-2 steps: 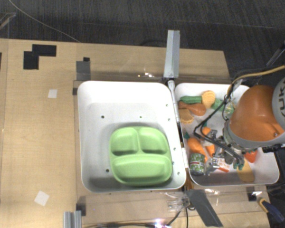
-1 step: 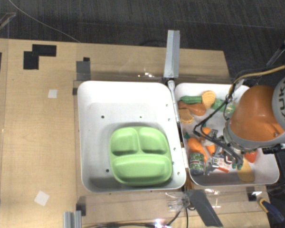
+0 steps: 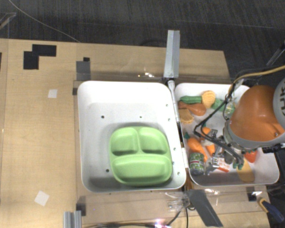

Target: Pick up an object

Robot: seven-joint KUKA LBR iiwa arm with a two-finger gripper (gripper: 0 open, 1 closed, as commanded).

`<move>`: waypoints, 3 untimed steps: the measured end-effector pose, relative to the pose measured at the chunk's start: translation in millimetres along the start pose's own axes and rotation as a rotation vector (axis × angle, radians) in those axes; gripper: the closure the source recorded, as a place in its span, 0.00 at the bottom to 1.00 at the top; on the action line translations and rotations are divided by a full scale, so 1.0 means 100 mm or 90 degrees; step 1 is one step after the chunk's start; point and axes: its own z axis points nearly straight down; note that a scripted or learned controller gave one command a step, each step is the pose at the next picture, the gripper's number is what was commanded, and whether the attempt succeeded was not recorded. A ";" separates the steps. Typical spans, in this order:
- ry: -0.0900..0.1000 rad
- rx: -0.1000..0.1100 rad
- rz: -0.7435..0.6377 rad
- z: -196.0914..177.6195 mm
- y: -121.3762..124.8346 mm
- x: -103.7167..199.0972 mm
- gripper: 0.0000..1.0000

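The hand (image 3: 223, 158) sits low in the right bin (image 3: 270, 175), among toy foods (image 3: 198, 151); its grip cannot be told. A green tray (image 3: 140, 156) lies in the left bin (image 3: 99, 103).

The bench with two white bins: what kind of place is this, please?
Probably a robotics lab set up for grasping trials, not a kitchen. A KUKA arm reaches over the right bin, which holds toy-like food items; the left bin holds a green divided tray. Loose cables run over the dark floor.
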 end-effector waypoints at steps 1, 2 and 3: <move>0.001 -0.001 0.046 0.00 0.02 0.00 0.00; 0.001 0.001 0.056 0.00 0.03 0.01 0.00; 0.000 0.001 0.042 0.00 0.03 0.00 0.00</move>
